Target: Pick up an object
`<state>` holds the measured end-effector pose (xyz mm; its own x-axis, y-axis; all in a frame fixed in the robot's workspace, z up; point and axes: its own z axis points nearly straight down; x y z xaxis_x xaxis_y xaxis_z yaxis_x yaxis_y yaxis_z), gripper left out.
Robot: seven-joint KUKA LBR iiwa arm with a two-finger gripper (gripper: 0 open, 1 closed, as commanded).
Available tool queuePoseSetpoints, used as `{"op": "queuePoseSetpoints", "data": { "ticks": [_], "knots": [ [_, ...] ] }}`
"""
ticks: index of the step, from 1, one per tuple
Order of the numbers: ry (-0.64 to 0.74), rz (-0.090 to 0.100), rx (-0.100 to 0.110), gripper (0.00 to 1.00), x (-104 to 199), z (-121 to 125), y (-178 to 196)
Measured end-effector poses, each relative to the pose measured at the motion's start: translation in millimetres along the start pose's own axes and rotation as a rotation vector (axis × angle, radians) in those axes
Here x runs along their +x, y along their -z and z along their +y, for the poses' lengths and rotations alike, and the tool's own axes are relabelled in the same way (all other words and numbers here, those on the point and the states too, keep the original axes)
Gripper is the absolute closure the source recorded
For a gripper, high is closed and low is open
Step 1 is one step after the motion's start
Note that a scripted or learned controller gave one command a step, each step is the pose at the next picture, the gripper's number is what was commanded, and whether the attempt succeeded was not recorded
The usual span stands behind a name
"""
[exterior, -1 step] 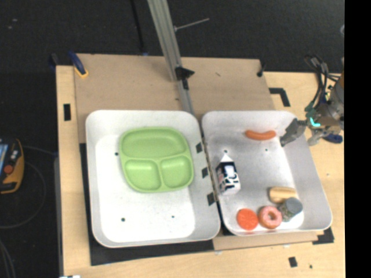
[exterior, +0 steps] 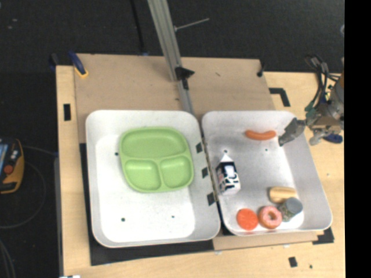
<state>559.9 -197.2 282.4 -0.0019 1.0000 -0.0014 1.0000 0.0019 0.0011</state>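
Sausage [exterior: 260,135], nearest the gripper [exterior: 290,133] whose jaw state I cannot tell, looks light, smooth and roll-prone, so I'd pinch it across its middle.

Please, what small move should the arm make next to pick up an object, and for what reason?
Probably a short move leftward and down toward the hot dog. The hand sits at the right bin's upper right edge, beside that sausage, with nothing visibly held. The milk carton, tomato and donut lie farther off.
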Motion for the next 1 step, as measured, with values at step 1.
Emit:
{"op": "queuePoseSetpoints", "data": {
  "ticks": [1],
  "knots": [
    [-0.002, 0.000, 0.005, 0.00, -9.8, -4.6, -56.6]
  ]
}}
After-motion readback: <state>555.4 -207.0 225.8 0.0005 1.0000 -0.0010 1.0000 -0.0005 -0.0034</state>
